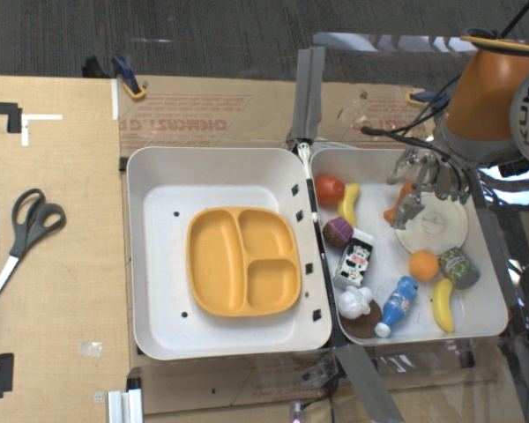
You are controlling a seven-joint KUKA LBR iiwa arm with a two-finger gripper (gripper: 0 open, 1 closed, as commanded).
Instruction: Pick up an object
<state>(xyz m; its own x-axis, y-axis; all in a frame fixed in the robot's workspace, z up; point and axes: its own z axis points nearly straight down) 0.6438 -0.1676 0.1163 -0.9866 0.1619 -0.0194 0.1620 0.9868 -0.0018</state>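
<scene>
Arm: grey KUKA arm with orange band point(489, 95), reaching in from the right over the far part of the right bin.
Gripper: metal two-finger gripper point(426, 183) hanging over the right bin's upper middle, above a white round plate; whether its fingers are spread or closed cannot be told from this slant, and nothing can be seen clamped between them.
Left bin: shallow white bin point(150, 263) holding one yellow divided tray point(244, 261) with three compartments, lying near its middle.
Right bin: shallow white bin point(489, 320), crowded with small items (the candidates for picking).
Red tomato point(330, 188): far left corner of the right bin.
Small banana point(349, 204): just beside the tomato, on its right.
Purple item point(339, 231): below the tomato, near the dividing wall.
Cow-print carton point(355, 262): just below the purple item, tilted.
White lumpy item point(353, 303): near front-left corner, resting by a brown piece point(361, 327).
Blue bottle point(397, 305): lying tilted, white cap toward the front.
Orange fruit point(423, 264): at the plate's near edge.
White round plate point(441, 226): right of centre, under the gripper.
Green-grey item point(458, 267): just beside the orange fruit.
Large banana point(443, 304): front right, upright along the bin.
Bench: scissors point(22, 236) lie well apart, on the left.
</scene>
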